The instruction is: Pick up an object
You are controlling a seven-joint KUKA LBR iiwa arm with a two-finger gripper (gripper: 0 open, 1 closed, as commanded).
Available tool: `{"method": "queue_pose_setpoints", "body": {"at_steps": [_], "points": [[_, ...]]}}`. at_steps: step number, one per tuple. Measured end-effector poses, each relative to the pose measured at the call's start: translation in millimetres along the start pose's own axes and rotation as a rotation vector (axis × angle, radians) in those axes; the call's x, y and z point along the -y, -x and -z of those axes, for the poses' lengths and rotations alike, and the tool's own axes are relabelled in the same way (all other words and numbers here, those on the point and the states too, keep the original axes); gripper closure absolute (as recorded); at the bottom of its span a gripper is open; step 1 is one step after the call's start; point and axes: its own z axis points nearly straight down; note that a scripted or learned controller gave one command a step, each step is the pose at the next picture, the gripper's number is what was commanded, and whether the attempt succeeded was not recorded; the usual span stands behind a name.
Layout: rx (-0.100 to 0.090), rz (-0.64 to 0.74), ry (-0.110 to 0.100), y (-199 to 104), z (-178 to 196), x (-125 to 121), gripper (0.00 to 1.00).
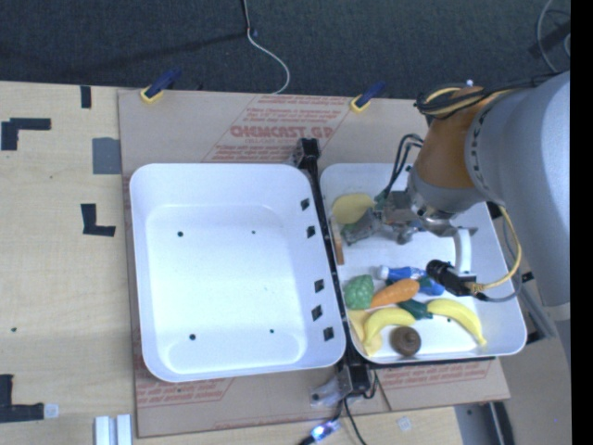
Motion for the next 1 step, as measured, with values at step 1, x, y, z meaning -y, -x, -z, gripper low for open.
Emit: {"method": "queue_pose_setpoints", "body": {"at_steps": [1], "points": [[0.001, -0.008, -0.006, 51.0, 4.3, 48.2, 0.00]]}}
